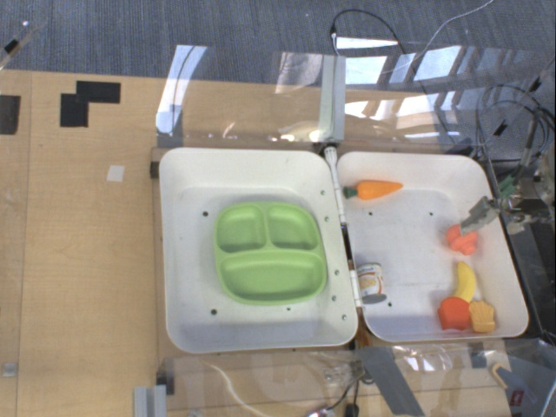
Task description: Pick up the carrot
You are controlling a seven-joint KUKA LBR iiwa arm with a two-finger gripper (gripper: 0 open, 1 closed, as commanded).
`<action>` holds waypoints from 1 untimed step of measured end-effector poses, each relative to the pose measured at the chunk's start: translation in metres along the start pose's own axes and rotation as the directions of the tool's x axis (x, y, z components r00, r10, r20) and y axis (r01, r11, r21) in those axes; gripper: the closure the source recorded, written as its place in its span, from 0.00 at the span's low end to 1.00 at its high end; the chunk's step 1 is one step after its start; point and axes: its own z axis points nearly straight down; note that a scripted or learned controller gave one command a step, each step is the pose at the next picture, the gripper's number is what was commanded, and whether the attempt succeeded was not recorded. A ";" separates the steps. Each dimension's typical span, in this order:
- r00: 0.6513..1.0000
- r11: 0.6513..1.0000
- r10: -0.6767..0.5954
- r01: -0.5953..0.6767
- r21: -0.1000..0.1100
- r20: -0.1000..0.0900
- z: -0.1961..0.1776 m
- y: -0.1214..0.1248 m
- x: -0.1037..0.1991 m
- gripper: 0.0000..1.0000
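A: Claw state?
B: Can't tell, too small at the right bin's right wall. Just touching or beside a pink-orange toy.
A: Carrot?
B: Well left of the claw, slightly farther back, lying against the bin's far-left corner, untouched.
A: Surface, room?
B: Light wood bench with black marks, clear panels behind the bins, grey carpet beyond. Left bin holds a green divided plate.
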 end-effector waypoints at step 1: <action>0.961 0.961 0.276 -0.276 0.000 0.000 0.015 0.069 0.041 0.00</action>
